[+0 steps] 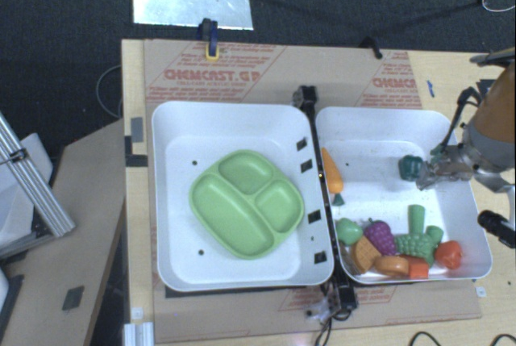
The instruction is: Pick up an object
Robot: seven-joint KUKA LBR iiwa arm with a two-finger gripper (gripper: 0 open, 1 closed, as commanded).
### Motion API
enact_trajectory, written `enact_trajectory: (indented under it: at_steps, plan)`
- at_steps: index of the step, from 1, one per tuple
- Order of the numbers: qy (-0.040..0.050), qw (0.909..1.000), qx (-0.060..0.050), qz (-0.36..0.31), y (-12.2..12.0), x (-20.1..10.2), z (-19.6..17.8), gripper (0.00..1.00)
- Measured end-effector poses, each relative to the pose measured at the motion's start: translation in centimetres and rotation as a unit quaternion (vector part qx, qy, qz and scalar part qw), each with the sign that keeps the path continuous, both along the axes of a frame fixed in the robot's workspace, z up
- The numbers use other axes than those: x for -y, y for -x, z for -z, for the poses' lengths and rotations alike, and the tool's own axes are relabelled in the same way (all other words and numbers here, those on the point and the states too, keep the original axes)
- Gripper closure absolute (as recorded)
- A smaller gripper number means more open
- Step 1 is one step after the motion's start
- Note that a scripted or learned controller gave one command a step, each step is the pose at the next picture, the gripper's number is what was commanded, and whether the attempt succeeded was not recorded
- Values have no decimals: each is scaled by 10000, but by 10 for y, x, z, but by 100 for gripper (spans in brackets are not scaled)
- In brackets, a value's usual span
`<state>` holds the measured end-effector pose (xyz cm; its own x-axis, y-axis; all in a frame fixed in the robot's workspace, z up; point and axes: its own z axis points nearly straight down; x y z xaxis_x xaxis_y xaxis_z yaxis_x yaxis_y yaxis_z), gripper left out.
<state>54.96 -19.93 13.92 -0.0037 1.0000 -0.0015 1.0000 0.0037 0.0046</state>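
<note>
The right bin (379,117) holds toy food. A dark teal piece (410,167) lies near the bin's right wall, and my gripper (430,174) sits just to its right, low in the bin and touching or nearly touching it. An orange carrot (330,169) lies along the bin's left wall. At the front of the bin are piled a green round fruit (347,231), purple grapes (380,237), a green cylinder (416,217), a knobbly green piece (414,243), a red tomato (448,254) and orange pieces (393,263).
The left bin (181,135) holds a light green divided plate (246,203). The grey arm with its orange band (493,122) comes in over the right bin's right wall. A cardboard sheet (242,74) lies under both bins.
</note>
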Motion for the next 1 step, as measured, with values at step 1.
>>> enact_trajectory:
  at_steps: [1]
  plan:
    - [1, 10000, -1, -4, 5, 2, -61, 100]
